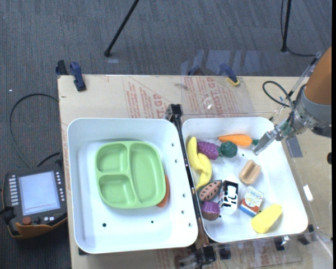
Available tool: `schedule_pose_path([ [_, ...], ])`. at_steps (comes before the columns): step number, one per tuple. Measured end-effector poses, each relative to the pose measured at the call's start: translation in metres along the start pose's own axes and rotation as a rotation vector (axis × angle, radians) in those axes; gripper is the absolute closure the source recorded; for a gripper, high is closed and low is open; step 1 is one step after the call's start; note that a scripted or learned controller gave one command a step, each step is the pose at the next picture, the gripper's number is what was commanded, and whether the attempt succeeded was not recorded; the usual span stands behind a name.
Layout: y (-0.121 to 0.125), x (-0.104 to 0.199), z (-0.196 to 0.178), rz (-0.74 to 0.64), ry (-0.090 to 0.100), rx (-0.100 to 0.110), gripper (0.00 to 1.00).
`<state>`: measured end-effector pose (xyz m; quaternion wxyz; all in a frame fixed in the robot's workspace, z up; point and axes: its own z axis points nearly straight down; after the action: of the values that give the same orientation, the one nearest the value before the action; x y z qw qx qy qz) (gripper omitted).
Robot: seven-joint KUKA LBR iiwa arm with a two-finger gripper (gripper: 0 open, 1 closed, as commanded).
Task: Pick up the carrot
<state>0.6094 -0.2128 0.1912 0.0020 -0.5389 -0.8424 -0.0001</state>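
Carrot (236, 140) near far rim, pincer (260, 145) just beside

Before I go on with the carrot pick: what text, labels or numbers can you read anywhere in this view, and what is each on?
Red lettering on the bench board: seen upside down and faint, unreadable.
Black-and-white block in the right bin: bold black marks, not legible as characters.
Small carton: printed label too small to read.
Teach pendant on the floor: screen glare, nothing readable.
Carrot and gripper: no markings visible.
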Motion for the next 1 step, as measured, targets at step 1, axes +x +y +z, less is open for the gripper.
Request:
schedule_pose_path([
  [1,0.0329,-0.0104,0.1077,0.215,0.008,0.001,0.00],
])
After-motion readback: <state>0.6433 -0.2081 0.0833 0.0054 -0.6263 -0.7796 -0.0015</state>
